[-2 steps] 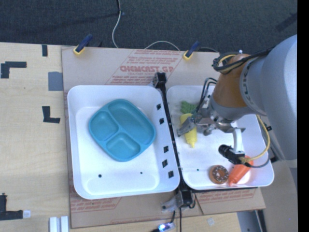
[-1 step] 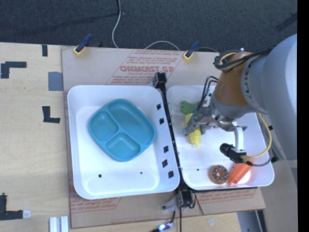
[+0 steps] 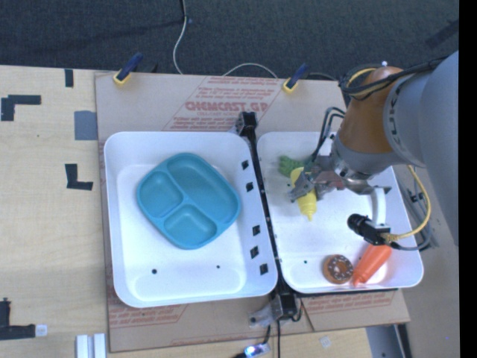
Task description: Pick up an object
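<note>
The robot's hand (image 3: 307, 190) is low in the right bin (image 3: 298, 263), near the wall between the two bins. Its fingers sit right at a yellow toy (image 3: 307, 204) that looks a bit like a small corn cob. The yellow toy seems to be between the fingers, but the fingers are small and dark, so I cannot tell if they are closed tight on it or just touching it. A green leafy toy (image 3: 287, 164) lies just beside the hand, on the far side of it.

Near the front of the right bin there is a little round donut (image 3: 338, 268) with sprinkles. An orange carrot toy (image 3: 370, 263) lies just beside the donut. A black part with cables (image 3: 367, 228) hangs from the arm above the carrot.

The left bin (image 3: 127, 274) holds a blue plate (image 3: 188, 199) with three sections. It lies flat in the middle of the bin.

Both bins sit on a brown cardboard sheet (image 3: 216, 103) with red letters. Two clips with yellow and blue parts (image 3: 127, 68) pinch the far edge of the cardboard. The cardboard lies on a light wooden worktop (image 3: 45, 222) with black tape marks. Behind the worktop the floor is dark grey carpet (image 3: 89, 13), and a thin white wire (image 3: 179, 36) runs across it.
</note>
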### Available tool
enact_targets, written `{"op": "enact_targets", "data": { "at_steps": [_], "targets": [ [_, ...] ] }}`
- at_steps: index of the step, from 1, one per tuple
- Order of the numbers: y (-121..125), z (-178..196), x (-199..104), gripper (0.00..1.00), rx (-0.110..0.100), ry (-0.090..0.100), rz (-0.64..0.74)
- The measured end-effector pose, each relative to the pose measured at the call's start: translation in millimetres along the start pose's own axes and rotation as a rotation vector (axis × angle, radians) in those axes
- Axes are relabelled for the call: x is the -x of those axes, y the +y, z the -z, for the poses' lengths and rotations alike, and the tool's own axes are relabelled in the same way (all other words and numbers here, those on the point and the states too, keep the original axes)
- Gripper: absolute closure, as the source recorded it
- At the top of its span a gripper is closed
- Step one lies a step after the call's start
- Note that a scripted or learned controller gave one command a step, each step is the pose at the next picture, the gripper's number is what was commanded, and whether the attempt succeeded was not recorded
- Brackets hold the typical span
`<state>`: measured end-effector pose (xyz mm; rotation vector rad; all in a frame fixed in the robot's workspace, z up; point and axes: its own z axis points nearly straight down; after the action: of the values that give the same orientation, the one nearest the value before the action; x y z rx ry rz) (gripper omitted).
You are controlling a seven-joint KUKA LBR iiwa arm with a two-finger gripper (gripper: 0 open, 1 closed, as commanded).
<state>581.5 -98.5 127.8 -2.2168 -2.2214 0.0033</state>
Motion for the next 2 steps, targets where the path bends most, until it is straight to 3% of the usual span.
{"op": "enact_targets", "data": {
  "at_steps": [2],
  "targets": [
    [15.4,90.6,-1.3,1.00,0.002,-0.001,0.001]
  ]
}}
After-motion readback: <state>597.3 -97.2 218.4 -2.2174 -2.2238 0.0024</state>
